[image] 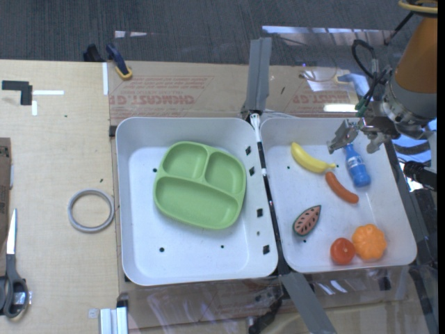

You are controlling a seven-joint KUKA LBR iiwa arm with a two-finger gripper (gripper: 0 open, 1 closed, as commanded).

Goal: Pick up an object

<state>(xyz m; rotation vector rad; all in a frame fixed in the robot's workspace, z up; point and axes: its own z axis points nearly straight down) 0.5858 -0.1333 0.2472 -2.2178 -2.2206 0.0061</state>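
1. At the far left edge of the table [62, 138], a pair of scissors [12, 287] lies partly cut off by the frame; only one handle loop and part of the blades show.
2. Near them a grey tape ring [91, 209] lies flat on the table, well apart from the bins.
3. At the table's back edge sits a blue and yellow clamp [119, 61]; its shape is hard to make out.
4. The left bin [139, 256] holds a green divided plate [200, 184] with three compartments, lying slightly tilted in the picture.
5. The right bin [306, 256] holds the small objects. A yellow banana [310, 158] lies near the back, with an orange-red sausage [341, 187] just beside its right end.
6. A watermelon slice [306, 220] lies nearer the middle of the right bin, apart from the rest.
7. A red tomato [342, 250] and an orange [369, 241] sit touching in the front right corner.
8. A blue bottle [357, 168] lies just right of the banana, its upper end under the claw [359, 137].
9. The claw hangs over the bottle's top with its fingers spread wide, one on each side; nothing is clearly gripped between them, and whether they touch the bottle I cannot tell.
10. The arm's orange band [421, 54] is cut off at the right edge, with dark cables partly hiding the wrist.
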